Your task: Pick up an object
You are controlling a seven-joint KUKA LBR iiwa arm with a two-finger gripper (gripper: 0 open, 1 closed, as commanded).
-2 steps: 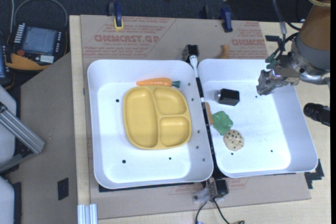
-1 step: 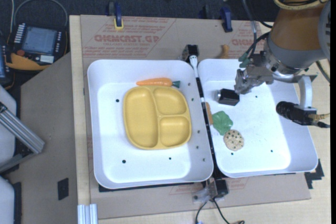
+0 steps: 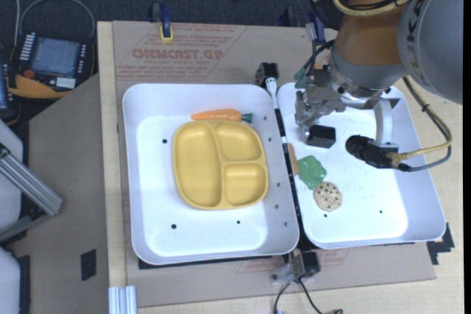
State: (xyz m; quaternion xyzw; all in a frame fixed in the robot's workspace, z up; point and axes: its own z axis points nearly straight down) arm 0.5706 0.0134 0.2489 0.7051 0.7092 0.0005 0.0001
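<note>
My gripper [image 3: 312, 120] hangs low over the upper left part of the right bin [image 3: 414, 191], close to the divider between the bins. A small black block [image 3: 321, 134] lies right under its tip; whether they touch is unclear. Lower in the same bin, a green leafy piece [image 3: 310, 170] lies below the gripper, and a round speckled cookie [image 3: 327, 195] sits just beneath that. An orange carrot [image 3: 217, 115] lies in the left bin [image 3: 140, 180], along the top edge of a yellow divided plate [image 3: 219, 163].
The arm's grey body and orange band [image 3: 383, 4] loom over the right bin's upper half. A black cylinder with a yellow cable [image 3: 370, 151] hangs off the wrist to the gripper's right. A black clip [image 3: 268, 74] sits at the top of the bin divider.
</note>
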